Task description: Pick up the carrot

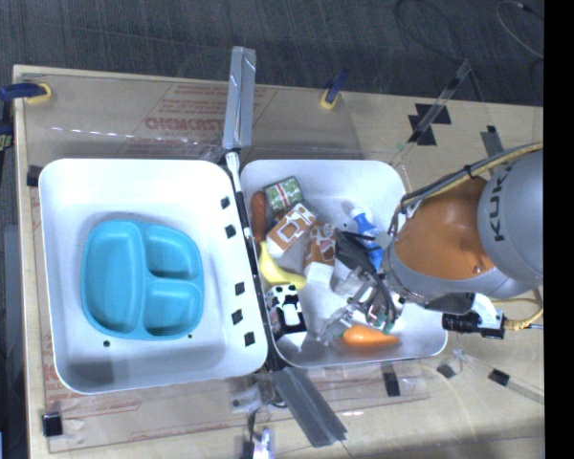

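Observation:
The carrot (370,336) is orange and lies on its side at the front of the right bin (383,175), close to the front wall. My gripper (357,312) hangs right over the carrot's left half, reaching in from the grey arm with its orange band (440,242) on the right. The gripper's body covers part of the carrot's upper edge. I cannot make out whether it touches the carrot.
Several items crowd the right bin's left side: a green box (285,193), a brown carton (292,229), a yellow banana (273,268), a black-and-white item (287,309) and a blue item (364,225). The left bin (67,352) holds a blue divided plate (143,277).

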